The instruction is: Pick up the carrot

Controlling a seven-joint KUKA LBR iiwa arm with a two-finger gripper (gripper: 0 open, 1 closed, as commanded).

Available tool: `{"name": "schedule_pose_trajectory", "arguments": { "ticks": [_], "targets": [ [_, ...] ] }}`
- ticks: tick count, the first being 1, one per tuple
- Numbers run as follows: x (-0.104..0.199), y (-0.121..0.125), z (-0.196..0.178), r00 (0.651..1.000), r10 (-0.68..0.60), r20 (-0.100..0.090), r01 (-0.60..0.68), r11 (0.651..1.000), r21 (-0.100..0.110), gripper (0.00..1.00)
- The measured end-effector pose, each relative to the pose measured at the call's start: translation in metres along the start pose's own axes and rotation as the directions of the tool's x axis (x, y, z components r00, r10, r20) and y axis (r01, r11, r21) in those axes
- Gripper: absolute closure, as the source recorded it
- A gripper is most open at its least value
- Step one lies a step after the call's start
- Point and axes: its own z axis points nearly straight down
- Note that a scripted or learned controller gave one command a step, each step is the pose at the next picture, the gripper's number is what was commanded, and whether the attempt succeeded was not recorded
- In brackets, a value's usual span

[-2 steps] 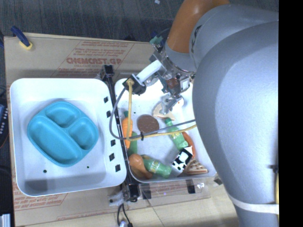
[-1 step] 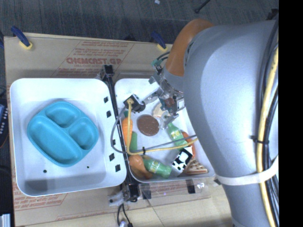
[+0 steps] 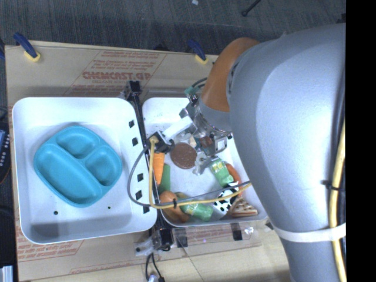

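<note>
Two shallow white bins are shown side by side on the counter (image 3: 88, 69), which is covered with printed brown board. The left bin (image 3: 23, 157) is occupied by a blue divided plate (image 3: 77, 164), set near its middle. The right bin (image 3: 161, 107) is largely hidden by the grey arm (image 3: 288, 134), which is seen entering from the right, its orange band (image 3: 226, 75) lying above the bin's far edge.

The end effector (image 3: 202, 143) is positioned over the middle of the right bin, close above a brown disc (image 3: 183, 155). Whether it is wide or narrow cannot be told, since the mechanism is blurred and partly hidden by the wrist. Nothing is seen to be held in it.

The carrot (image 3: 158, 166) is seen lying along the left edge of the right bin, just left of the disc and apart from the end effector. A green item (image 3: 165, 176) is placed just beside it on the right. Toward the near edge of the bin a pile of toy food is gathered: an orange round piece (image 3: 167, 198), a green piece (image 3: 198, 210), a black-and-white patterned piece (image 3: 224, 201) and a brown flat piece (image 3: 244, 208) at the near right corner. A yellow cable (image 3: 141, 157) is looped across the divide between the bins. Blue clamps (image 3: 26, 46) are fixed at the counter's far edge.
</note>
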Motion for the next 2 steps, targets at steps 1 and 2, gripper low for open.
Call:
{"name": "schedule_pose_trajectory", "arguments": {
  "ticks": [1, 2],
  "targets": [
    [0.001, -0.018, 0.0, 0.999, 0.054, 0.003, -0.054, 0.999, 0.003, 0.0],
    [0.014, -0.037, -0.001, 0.993, 0.115, -0.004, -0.115, 0.993, -0.003, 0.0]
  ]
}}
